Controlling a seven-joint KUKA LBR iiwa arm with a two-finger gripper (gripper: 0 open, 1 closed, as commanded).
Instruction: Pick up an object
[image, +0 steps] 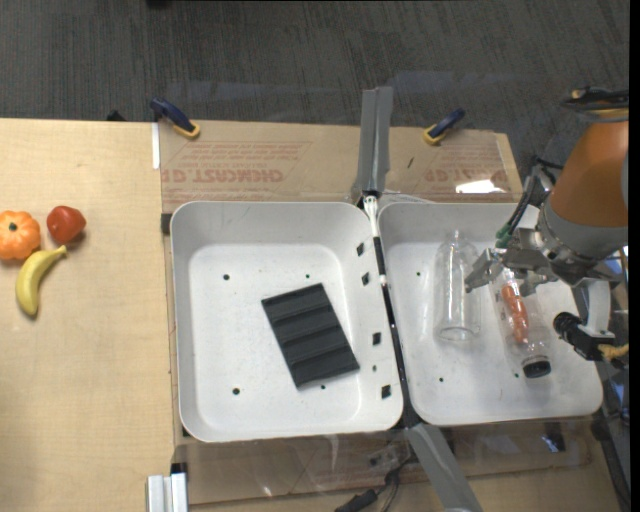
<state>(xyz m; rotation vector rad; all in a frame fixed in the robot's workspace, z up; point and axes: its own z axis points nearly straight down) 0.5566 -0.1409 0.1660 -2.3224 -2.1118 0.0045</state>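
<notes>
on the wooden bench at far left lie an orange (17, 236), a tomato (66, 224) and a banana (33, 281). a black ridged block (310, 334) rests in the left bin (195, 235). the right bin (415, 400) holds a clear tumbler (455, 290) and a clear bottle with orange contents (520, 327). the gripper (512, 268) hovers over the bottle; whether it is gripping is unclear.

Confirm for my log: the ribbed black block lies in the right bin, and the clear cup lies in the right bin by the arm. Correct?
Not quite. The camera view shows the ribbed black block lying in the left bin, alone. The rest stands: the clear cup lies in the right bin by the arm.
</notes>
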